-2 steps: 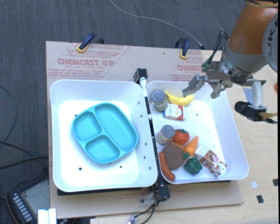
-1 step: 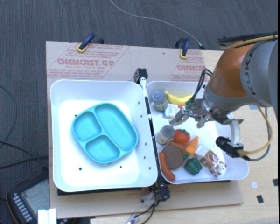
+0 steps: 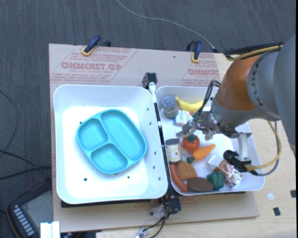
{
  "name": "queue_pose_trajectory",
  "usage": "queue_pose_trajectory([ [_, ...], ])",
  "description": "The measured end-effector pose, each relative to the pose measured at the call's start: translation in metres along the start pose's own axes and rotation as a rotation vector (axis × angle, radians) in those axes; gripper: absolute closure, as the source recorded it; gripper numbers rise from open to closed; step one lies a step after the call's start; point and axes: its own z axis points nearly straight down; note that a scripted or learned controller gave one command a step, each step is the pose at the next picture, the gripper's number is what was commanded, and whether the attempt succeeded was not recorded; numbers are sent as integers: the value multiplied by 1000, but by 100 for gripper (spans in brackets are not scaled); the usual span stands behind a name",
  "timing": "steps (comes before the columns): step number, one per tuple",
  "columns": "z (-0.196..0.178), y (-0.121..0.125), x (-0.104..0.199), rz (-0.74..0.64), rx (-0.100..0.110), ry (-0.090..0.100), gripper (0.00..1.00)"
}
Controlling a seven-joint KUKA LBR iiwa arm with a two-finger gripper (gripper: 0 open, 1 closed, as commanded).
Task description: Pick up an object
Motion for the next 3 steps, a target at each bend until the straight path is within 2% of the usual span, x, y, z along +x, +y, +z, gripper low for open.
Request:
queue_pose_trajectory([
  [1,38,-23,3,0,-8,-2,0],
  [2,27,-23,3,1,-9,-2,100],
  [3,-60,60,54,-2,-2,0,100],
])
